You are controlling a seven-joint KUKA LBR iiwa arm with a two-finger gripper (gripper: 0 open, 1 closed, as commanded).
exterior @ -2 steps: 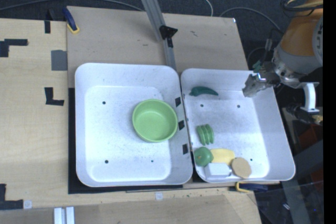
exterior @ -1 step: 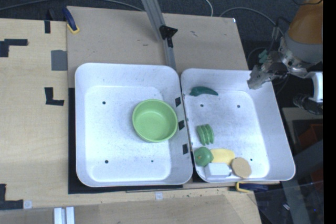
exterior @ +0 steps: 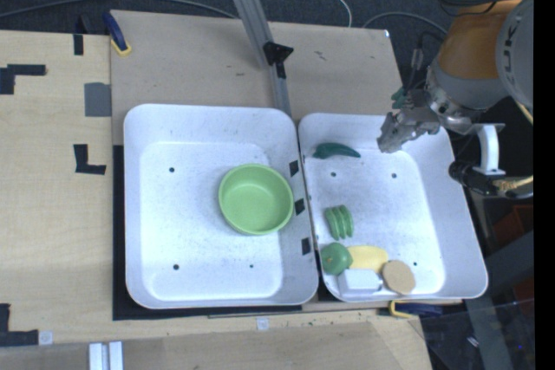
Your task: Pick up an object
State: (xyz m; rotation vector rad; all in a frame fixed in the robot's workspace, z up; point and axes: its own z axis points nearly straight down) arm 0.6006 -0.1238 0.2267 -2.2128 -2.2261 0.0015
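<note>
The table point(exterior: 199, 69) carries two shallow white bins side by side, and the right bin point(exterior: 451, 225) serves as the landmark here. The left bin point(exterior: 147, 186) touches it along its left wall. Inside that left bin, toward the side nearest the right bin, a light green bowl point(exterior: 255, 199) stands upright with its mouth open to the camera.

The grey arm point(exterior: 481, 39) with its orange band comes in above the right bin's far right corner. Its pincer point(exterior: 395, 137) hangs over the far edge of the right bin, near that corner — whether it is spread or pressed together I cannot tell, and nothing shows between its tips.

On the right bin's floor, a dark green curved piece point(exterior: 335, 151) lies at the far left, well apart from the rest. A ridged green piece point(exterior: 339, 222) sits left of the middle. Along the near wall a cluster gathers — a round green object point(exterior: 336, 257), a yellow piece point(exterior: 368, 256) beside it, a white block point(exterior: 362, 280) just in front, and a tan disc point(exterior: 399, 276) at the right end.
</note>
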